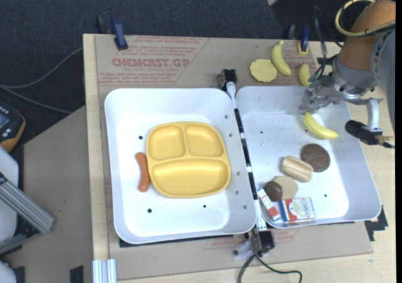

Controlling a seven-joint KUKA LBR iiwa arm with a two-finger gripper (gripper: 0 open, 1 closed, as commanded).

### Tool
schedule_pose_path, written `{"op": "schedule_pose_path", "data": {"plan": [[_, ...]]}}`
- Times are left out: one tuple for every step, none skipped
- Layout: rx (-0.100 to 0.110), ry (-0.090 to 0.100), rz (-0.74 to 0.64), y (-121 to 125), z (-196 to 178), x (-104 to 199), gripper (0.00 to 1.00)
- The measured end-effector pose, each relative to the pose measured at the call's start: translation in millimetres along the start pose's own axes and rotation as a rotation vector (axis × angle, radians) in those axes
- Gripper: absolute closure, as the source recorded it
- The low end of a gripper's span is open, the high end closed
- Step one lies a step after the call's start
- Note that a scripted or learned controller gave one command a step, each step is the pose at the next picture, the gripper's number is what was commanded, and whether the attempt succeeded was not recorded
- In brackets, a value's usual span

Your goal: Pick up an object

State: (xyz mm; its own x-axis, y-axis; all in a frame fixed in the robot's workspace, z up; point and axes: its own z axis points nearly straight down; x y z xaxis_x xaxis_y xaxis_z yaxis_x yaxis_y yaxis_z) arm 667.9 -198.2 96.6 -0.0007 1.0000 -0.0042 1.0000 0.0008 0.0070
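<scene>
The grey arm's two-finger gripper (312, 100) hangs at the two o'clock corner of the right-hand shallow white bin (358, 168), its tips just above the upper end of a yellow plastic banana (319, 127); I cannot tell how it is set or whether it grips anything. Toward five o'clock from the banana lie a round dark brown patty (315, 157) and a tan bread roll (296, 169), while a yellow three-compartment plastic plate (187, 158) sits mid left bin (125, 118) with an orange sausage (143, 171) at its nine o'clock.
</scene>
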Motion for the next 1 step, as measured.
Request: {"op": "schedule_pose_path", "data": {"plan": [[0.002,0.000,-0.001,-0.2,0.8,0.3,0.00]]}}
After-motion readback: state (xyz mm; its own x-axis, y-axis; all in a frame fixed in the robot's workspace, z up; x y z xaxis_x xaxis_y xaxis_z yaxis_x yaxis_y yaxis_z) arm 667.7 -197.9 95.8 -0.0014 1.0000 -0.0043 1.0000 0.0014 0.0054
